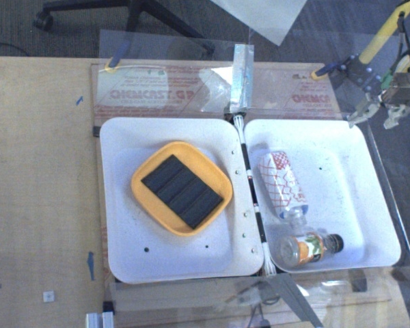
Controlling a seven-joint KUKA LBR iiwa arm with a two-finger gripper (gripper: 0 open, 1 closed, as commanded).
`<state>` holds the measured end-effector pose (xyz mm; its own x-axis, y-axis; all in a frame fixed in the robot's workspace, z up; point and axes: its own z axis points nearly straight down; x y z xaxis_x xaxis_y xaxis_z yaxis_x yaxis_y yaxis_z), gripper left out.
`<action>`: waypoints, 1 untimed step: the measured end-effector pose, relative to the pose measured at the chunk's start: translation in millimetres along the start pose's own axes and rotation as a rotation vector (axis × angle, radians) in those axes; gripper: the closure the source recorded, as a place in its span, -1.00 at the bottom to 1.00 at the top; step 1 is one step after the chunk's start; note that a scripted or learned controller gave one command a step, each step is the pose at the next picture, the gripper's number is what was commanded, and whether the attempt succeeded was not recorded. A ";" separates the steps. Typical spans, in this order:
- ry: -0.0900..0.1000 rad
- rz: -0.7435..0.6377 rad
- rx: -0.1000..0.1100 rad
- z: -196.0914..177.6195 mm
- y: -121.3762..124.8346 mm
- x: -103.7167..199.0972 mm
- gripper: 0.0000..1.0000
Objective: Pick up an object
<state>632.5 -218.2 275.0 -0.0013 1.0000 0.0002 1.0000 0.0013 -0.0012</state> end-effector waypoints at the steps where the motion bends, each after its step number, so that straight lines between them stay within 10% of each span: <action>1: 0.001 0.238 0.002 -10.8 -57.4 -6.2 -1.00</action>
<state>575.1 -224.5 285.9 0.2348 0.9720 0.0002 0.9720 -0.2348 -0.0035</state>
